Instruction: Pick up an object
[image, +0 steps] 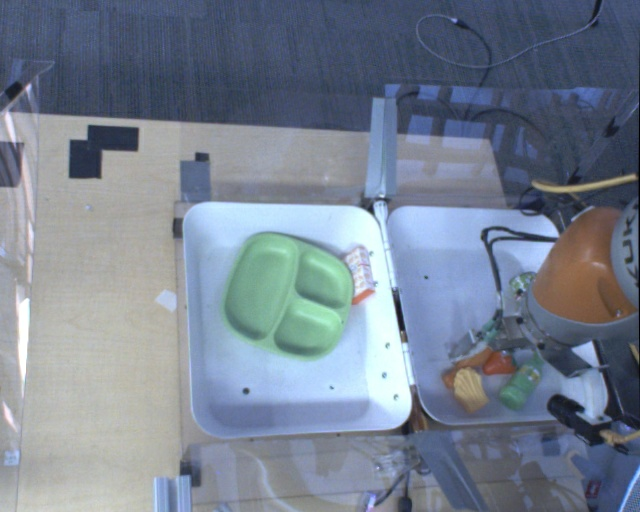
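The claw (508, 340) sits low in the right bin (440, 300), its grip hidden under the wrist, so I cannot tell its state. Beside it lie a green bottle (520, 386), a yellow pastry-like toy (468, 388) and perhaps an orange piece (496, 362). The green divided plate (288, 294) fills the left bin (210, 400).

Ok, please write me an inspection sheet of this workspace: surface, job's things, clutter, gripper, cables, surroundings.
Surface: wooden bench bearing left white bin and right white bin, side by side.
Job's things: green divided tray in the left bin, small packet at its right edge; in the right bin's lower corner, a yellow-tan piece, an orange piece and a green bottle.
Clutter: black tape patches on the bench.
Gripper: gripper low over the right bin's pile, under the orange band; fingers hidden.
Cables: black cable on the right bin; another loop on the floor.
Surroundings: grey carpet.
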